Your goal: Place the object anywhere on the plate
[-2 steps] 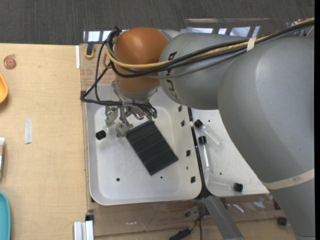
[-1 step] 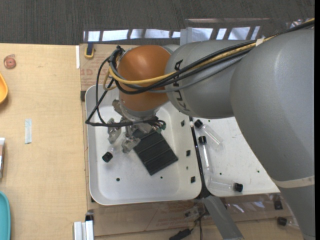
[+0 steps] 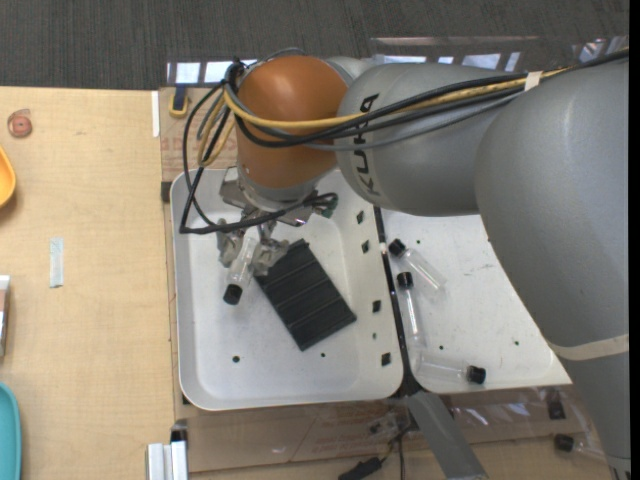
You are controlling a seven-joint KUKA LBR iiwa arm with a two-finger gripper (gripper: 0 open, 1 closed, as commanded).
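Clear tube with a black cap is in the left bin, in its upper half, close under the end effector. The tube is tilted, with the capped end pointing down and to the left in the camera view. Its upper end goes in between the metal parts of the end effector, and I cannot tell if the end effector is open, closed or gripping the tube, because the wrist and the cables cover this place.

Just beside the tube, to its right, a black ridged plate lies flat on the floor of the same bin, turned at an angle. The tube seems to be next to the plate and not on it, but the gap between them is too small to judge.

The grey arm comes from the right, and its orange band is above the left bin. In the right bin a few similar tubes lie near the wall between the bins. The wooden worktop is left of the bins.
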